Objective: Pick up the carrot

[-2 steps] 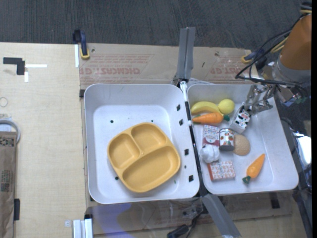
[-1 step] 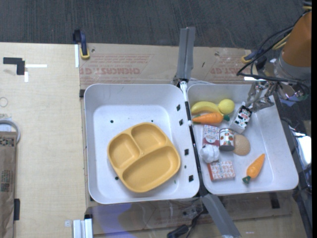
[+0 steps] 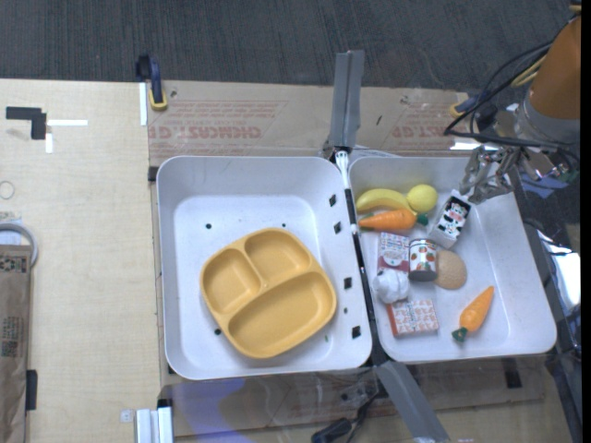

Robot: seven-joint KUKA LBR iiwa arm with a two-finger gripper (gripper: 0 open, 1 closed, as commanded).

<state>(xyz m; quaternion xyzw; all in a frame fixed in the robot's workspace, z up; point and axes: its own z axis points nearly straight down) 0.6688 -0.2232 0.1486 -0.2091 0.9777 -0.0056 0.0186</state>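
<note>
A: Nearest us, what sits by the right bin's [image 3: 540, 340] front edge?

B: Carrot [image 3: 476, 309], tilted, near the front right corner, green end toward the front. Just left of it lies a small red box [image 3: 413, 318].

A: Isn't another carrot in there?

B: Yes, a second carrot [image 3: 388, 220] lies flat at the back left, touching a banana [image 3: 382, 198], with a lemon [image 3: 422, 197] beside that.

A: And the pincer [image 3: 487, 175]?

B: It hangs over the bin's back right corner, well apart from both carrots, just above a black-and-white carton [image 3: 452, 220]. Whether it's open or closed I cannot tell.

A: The left bin [image 3: 185, 247]?

B: It carries a yellow divided plate [image 3: 268, 291].
</note>
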